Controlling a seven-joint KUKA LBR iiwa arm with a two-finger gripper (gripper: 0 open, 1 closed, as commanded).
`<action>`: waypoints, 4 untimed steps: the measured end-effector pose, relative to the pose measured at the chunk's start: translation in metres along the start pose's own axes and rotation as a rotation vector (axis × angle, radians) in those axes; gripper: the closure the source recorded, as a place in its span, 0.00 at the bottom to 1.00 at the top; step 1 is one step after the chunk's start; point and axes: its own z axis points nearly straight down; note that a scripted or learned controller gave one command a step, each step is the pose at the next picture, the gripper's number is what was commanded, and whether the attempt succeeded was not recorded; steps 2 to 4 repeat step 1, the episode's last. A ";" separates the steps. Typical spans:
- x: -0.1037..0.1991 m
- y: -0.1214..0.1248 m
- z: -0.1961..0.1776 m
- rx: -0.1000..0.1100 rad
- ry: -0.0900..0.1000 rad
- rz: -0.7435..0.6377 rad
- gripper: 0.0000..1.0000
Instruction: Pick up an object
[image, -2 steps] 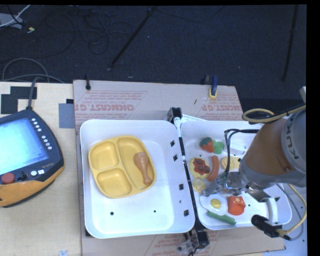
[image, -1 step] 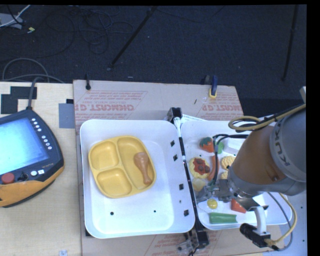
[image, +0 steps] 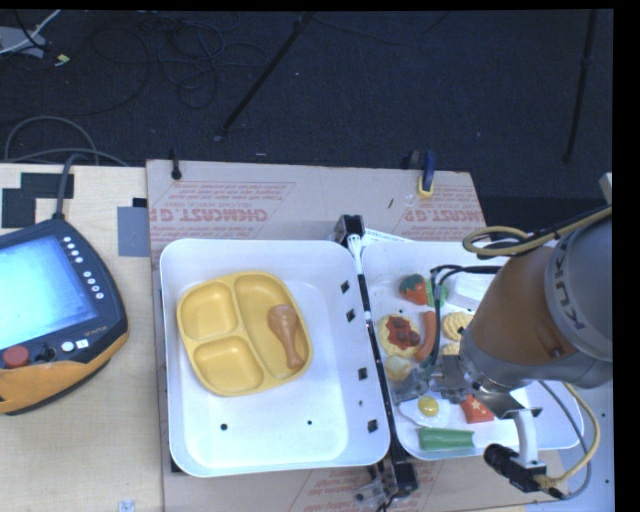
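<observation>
Blocking right bin (image: 400, 262) toys: arm (image: 530, 320); gripper hidden.

Glossy white plastic bins (image: 200, 440) sit on matt brown cardboard (image: 250, 205); a smooth yellow plastic tray (image: 215, 315) lies left of the gripper (image: 440, 385).

A dark carpeted floor (image: 330, 90) fills the top, well above the hand, crossed by black cables (image: 70, 60) and thin stand legs (image: 270, 70). Below it lies a light wooden table (image: 60, 460), far left of the hand. A cardboard sheet (image: 300, 205) with red print covers the table under the bins. A blue clamp (image: 428, 172) grips the sheet's far edge, above the hand. On the table at far left rests a pendant (image: 50, 310) with a lit screen and an orange underside. Light is even, without hard shadows.
</observation>
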 end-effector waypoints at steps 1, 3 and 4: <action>0.053 0.056 -0.096 -0.015 -0.001 -0.014 1.00; 0.053 0.056 -0.096 -0.015 -0.001 -0.014 1.00; 0.053 0.056 -0.096 -0.015 -0.001 -0.014 1.00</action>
